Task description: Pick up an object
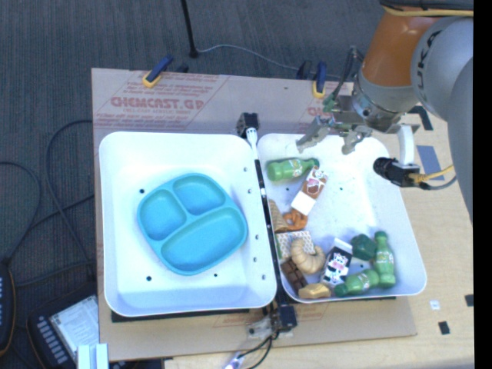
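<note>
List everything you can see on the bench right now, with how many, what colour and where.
Bins: two, white, side by side on the board.
Divided plate: one, blue, in the left bin.
Bottles: about four, green; one at the right bin's far end, the rest in its near right corner.
Cartons: two, white; mid bin and near end.
Pastries: several, brown, right bin's near left.
Clamps: two, yellow and blue, board's far edge.
Gripper: one, grey, open, above the right bin's far end.

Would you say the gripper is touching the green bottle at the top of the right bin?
Apart. The camera view shows the gripper open above the right bin's back edge, with bare white floor between it and the green bottle.
</note>
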Tool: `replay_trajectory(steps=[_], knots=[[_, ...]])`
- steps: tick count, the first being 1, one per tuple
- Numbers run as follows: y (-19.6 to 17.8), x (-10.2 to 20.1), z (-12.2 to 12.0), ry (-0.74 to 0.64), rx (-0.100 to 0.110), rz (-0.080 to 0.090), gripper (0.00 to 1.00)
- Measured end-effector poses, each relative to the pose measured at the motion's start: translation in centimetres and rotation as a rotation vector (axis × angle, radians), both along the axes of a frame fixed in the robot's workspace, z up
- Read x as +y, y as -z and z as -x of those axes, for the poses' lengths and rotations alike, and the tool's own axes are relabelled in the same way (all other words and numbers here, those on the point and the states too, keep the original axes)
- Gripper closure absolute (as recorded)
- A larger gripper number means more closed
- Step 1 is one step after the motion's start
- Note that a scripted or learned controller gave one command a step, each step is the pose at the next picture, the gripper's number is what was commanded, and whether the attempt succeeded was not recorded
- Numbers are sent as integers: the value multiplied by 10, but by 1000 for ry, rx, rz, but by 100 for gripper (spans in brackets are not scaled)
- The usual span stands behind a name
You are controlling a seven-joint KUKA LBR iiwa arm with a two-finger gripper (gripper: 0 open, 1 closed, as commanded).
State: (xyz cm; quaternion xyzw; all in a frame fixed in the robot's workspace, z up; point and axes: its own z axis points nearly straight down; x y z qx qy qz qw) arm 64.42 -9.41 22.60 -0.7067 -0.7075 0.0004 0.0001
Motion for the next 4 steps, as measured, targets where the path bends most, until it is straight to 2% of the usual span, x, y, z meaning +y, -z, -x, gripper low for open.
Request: replay_trajectory(steps=[1,2,3,4], knots=[[131,0,41,1,-1,0,0],[140,-7,-19,-4,31,-1,0],[129,-7,-21,-1,20,2,100],[41,42,-25,-1,-3,0,100]])
